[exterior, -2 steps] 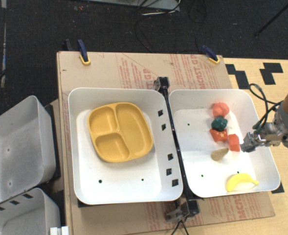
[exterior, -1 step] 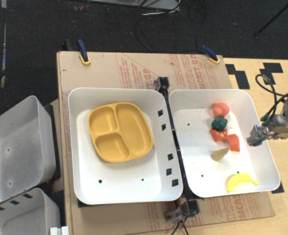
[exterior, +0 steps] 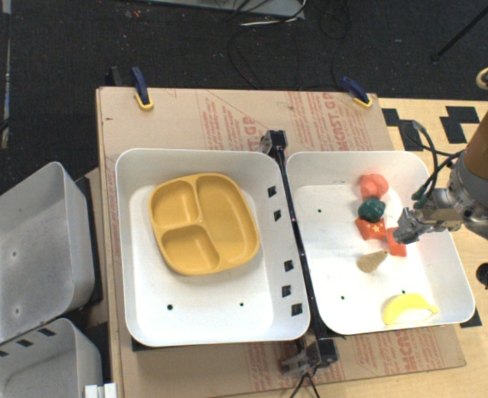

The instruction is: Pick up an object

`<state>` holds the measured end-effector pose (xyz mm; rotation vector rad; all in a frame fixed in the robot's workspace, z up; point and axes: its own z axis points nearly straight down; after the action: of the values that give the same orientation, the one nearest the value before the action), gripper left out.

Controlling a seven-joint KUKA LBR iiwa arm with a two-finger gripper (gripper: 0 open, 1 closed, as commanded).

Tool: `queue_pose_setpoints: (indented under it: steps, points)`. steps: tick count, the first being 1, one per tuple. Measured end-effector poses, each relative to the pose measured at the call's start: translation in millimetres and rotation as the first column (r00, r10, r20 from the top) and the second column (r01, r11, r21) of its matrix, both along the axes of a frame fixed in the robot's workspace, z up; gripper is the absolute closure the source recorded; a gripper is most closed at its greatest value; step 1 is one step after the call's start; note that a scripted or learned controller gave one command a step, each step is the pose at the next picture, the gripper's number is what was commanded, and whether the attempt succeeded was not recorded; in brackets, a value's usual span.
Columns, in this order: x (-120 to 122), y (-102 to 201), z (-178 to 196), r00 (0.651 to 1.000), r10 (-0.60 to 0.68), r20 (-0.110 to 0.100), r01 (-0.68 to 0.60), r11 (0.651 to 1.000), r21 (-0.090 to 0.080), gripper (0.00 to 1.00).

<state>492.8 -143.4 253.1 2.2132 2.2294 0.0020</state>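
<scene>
Reaching in from the right, the arm [exterior: 482, 172] sits low over the right bin [exterior: 442, 293], its gripper [exterior: 405, 232] down among a small cluster of toys near the bin's middle-right. Finger state — cannot tell; the tips are dark and small against the objects, and whether anything sits between them is not resolvable.

Right bin contents:
- red block [exterior: 376, 230], just left of the gripper tip, touching or nearly touching it; a second red patch shows directly under the tip, possibly the same piece.
- dark green object [exterior: 371, 211], resting against the upper edge of the red block.
- orange-pink rounded object [exterior: 374, 185], just above the green one, close to it.
- tan wedge-shaped piece [exterior: 373, 261], below the red block, apart from it.
- yellow banana-like toy [exterior: 408, 309], near the bin's front right corner, well apart from the cluster.

Left bin [exterior: 136, 247] — holds a yellow divided plate [exterior: 203, 222] with three compartments, lying flat and slightly rotated, towards the bin's upper left.

Both bins sit side by side on a cardboard sheet [exterior: 219, 114], held at the far edge by two clamps.
</scene>
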Motion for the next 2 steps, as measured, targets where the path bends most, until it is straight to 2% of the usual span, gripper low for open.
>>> queue_pose_setpoints:
  steps: [1,2]
  points:
    - [20.9,60.4,0.0,1.000,0.001,0.001,-0.001,1.000,0.000,1.00]
    - [38.1,105.3,4.8,1.000,0.000,0.001,0.000,1.000,-0.001,1.00]
